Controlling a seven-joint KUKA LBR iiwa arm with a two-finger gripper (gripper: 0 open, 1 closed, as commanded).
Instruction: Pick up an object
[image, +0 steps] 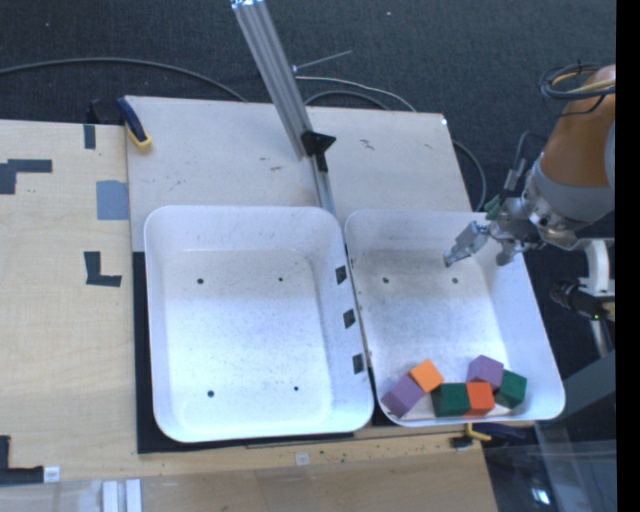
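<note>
My gripper hangs over the far right side of the right bin, fingers spread apart and gripping nothing. The blocks — purple, orange, green — cluster at that bin's near edge, well apart from me.

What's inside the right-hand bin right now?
In the right bin, six small blocks cluster at the near edge: two purple, two orange, two green. Anything beneath them is hidden. The gripper hovers over the far end.
</note>
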